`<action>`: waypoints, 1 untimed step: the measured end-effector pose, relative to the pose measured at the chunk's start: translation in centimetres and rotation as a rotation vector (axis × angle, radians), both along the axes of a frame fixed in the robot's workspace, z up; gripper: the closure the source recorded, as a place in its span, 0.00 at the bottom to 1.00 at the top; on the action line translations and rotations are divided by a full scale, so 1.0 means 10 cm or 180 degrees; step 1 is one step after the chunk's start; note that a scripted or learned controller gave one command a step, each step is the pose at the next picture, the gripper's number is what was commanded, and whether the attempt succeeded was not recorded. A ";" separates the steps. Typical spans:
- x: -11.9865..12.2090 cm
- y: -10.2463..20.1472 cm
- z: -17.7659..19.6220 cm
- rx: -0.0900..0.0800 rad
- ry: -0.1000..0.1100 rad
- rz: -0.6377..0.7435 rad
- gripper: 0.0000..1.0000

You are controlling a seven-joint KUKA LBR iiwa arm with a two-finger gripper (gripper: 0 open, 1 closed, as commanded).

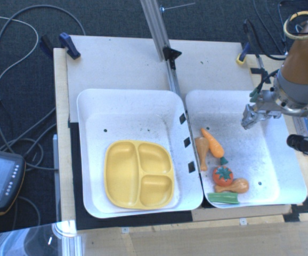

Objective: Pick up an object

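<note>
A: Report pincer (248, 122) status.

B: It hangs over the upper part of the right bin (282, 188). Nothing is visible between its tips; how far it is open cannot be told from this angle.

A: Locate the candidate object.

B: The orange carrot (212, 143) lies below and to the left of the pincer, apart from it. Beyond it, further down, sit a tomato (223, 175) and a green pod (223, 198).

A: Handling characteristics?

B: Judged a light, rigid, smooth plastic toy, tapered, likely slippery. Grip across the thick middle, not the narrow tip.

A: Other items?

B: A yellow divided tray (139, 174), glossy moulded plastic, far to the left.
</note>
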State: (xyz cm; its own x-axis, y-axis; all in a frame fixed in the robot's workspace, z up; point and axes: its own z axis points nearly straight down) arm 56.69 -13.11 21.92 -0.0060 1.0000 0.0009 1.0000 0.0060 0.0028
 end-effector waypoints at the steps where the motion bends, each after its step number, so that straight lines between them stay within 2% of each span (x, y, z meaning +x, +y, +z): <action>1: 0.01 0.57 -0.03 0.0008 0.0015 0.0004 1.00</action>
